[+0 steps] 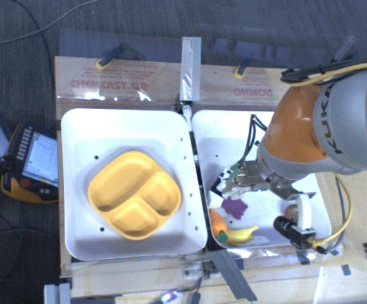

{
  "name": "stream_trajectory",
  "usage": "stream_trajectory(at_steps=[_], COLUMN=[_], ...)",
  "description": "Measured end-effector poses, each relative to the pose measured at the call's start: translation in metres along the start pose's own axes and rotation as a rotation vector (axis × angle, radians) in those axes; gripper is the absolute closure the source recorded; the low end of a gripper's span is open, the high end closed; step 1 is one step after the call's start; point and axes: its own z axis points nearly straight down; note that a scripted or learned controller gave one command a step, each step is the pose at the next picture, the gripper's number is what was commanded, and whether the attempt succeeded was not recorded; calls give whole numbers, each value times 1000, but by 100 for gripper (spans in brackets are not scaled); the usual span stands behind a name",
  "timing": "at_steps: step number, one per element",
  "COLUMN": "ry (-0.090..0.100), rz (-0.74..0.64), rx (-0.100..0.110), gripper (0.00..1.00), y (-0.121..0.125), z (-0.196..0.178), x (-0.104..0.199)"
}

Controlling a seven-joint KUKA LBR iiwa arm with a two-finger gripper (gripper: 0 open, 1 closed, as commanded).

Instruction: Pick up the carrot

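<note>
Carrot (217, 222): one, against right bin (202, 144) left wall, touching banana (239, 234).
Gripper (229, 181): fingers' state cannot be told.

arm (323, 125): cut off at right edge | carrot (217, 223): partly behind banana (239, 234)

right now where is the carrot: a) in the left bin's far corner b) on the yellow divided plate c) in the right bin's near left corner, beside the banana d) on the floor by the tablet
c: the carrot lies in the right bin, at its near left corner, right next to the banana, while the yellow plate sits in the left bin.
</note>
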Motion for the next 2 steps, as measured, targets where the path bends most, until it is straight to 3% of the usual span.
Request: stream_trajectory(at_steps=[1, 2], ry=[0, 0], rz=[0, 0], rx=[0, 0], gripper=[0, 0], y=[0, 0], z=[0, 0], x=[0, 0])
